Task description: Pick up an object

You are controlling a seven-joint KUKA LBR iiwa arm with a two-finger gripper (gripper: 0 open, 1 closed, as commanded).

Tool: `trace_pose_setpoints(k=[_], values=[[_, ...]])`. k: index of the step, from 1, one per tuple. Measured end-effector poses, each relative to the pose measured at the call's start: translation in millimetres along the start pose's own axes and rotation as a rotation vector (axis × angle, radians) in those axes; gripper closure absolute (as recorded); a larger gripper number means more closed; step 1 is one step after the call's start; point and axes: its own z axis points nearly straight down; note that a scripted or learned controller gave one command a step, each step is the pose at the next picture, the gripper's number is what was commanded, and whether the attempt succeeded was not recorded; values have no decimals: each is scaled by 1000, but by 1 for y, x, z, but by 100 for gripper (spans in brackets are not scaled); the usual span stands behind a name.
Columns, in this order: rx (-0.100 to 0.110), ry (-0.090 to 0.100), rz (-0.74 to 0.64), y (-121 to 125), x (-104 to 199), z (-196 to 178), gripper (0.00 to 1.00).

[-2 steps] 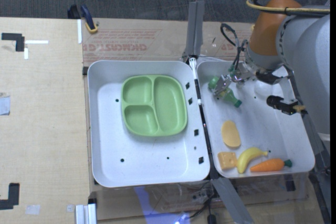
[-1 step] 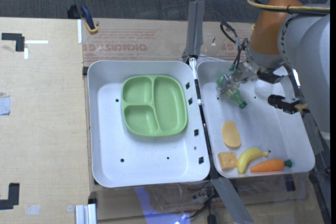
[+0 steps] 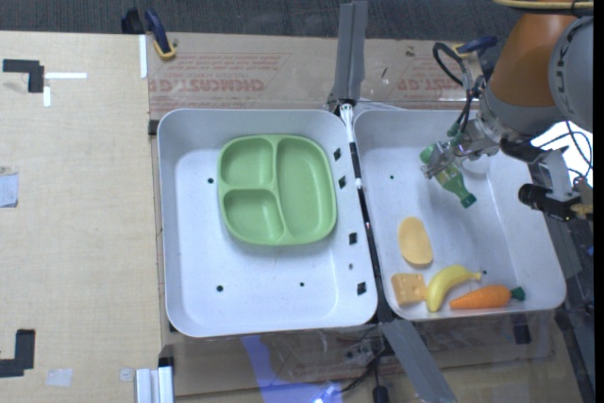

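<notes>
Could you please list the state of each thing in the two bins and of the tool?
green plate: flat, upright, in left bin.
green bottle: tilted, at the tool, right bin.
yellow oval piece: lying flat.
cheese cube: touching banana.
carrot: lying beside banana.

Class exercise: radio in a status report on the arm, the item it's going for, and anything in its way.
Gripper low in right bin, at a green bottle; grasp unconfirmed. Yellow oval piece, banana, carrot lie nearer the front, apart. Green plate in left bin.

green plate (image 3: 277,190), yellow banana (image 3: 447,284), orange carrot (image 3: 481,298)
</notes>
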Motion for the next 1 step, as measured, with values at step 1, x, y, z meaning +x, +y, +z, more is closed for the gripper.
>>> trace_pose_setpoints(k=[1], values=[[1,-1,191,10,52,-47,100]])
